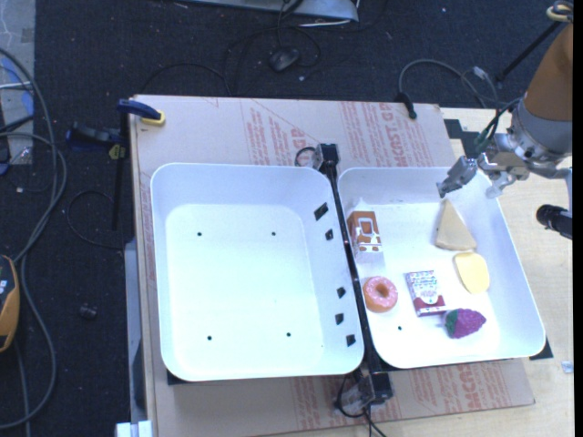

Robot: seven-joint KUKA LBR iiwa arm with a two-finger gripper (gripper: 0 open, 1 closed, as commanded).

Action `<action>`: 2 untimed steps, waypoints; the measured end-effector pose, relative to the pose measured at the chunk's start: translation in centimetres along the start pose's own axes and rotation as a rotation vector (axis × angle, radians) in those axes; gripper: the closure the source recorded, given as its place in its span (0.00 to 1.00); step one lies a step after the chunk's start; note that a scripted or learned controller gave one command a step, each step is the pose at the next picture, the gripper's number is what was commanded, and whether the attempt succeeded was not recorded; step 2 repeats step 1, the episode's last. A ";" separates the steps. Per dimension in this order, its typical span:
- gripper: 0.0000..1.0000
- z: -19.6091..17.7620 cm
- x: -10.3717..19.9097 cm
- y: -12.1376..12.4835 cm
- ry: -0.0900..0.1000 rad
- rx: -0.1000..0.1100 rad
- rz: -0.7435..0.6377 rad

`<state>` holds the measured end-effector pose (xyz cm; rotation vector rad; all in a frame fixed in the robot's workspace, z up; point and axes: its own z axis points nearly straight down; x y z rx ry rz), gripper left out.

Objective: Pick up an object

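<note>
Gripper [475, 178] spread open above right bin [519, 289] — clasping nothing, bin holding cheese wedge [453, 227], donut [380, 293], purple grapes [465, 322], small carton [364, 231], red packet [424, 291], yellow piece [472, 272] — left bin [173, 189] alongside.

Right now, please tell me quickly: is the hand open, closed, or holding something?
Hand: open, holding nothing; it hovers above the far edge of the right bin, near the cheese wedge.
</note>
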<state>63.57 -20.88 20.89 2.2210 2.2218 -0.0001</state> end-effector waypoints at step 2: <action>0.00 10.4 -1.2 -2.2 -0.001 -0.005 -0.001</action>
